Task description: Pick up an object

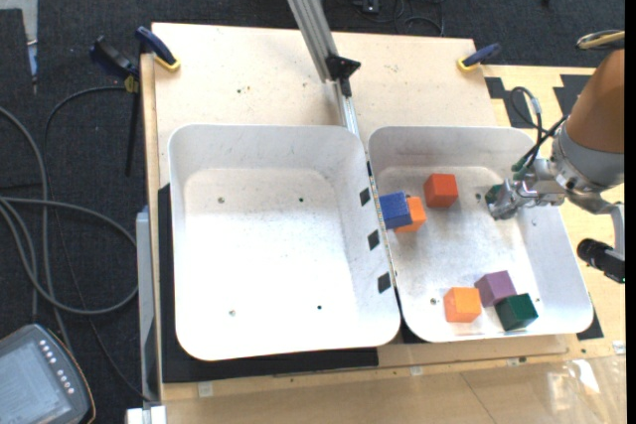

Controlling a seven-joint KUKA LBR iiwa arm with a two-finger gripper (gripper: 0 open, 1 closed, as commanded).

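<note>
Leftmost, a bare white bin (268, 243). Then, in the right bin (556, 258): blue cube (395, 210) touching an orange block (414, 212), red-orange cube (441, 190), orange cube (462, 304), purple cube (494, 287), green cube (516, 311). Farthest right, gripper (500, 202) low over the floor, holding nothing, finger spread impossible to tell.

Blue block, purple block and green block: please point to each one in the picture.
Blue block (395, 209), camera view, top face.
Purple block (494, 287), camera view, top face.
Green block (516, 311), camera view, top face.

Open floor runs down the middle of the right bin (556, 253) between the blue block (395, 209), red block (441, 190) and the near-corner cluster (492, 298).
</note>
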